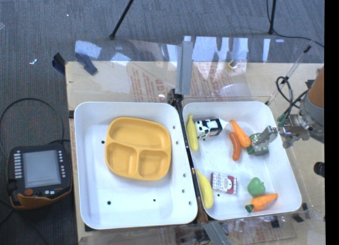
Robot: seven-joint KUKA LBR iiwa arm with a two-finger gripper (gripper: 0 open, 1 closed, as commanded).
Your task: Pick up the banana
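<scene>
banana [192,132] against bin's [239,216] left wall

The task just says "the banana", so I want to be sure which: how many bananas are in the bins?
2, both in the right bin along its left wall: one banana near the top beside the cow-print block, the other banana lower down, left of the red card box.

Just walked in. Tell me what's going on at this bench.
The arm reaches in from the right, its gripper low over the right bin beside two carrots. Two bananas lie along that bin's left wall, one near the top and one lower down, both untouched. The left bin holds a yellow divided plate.
</scene>
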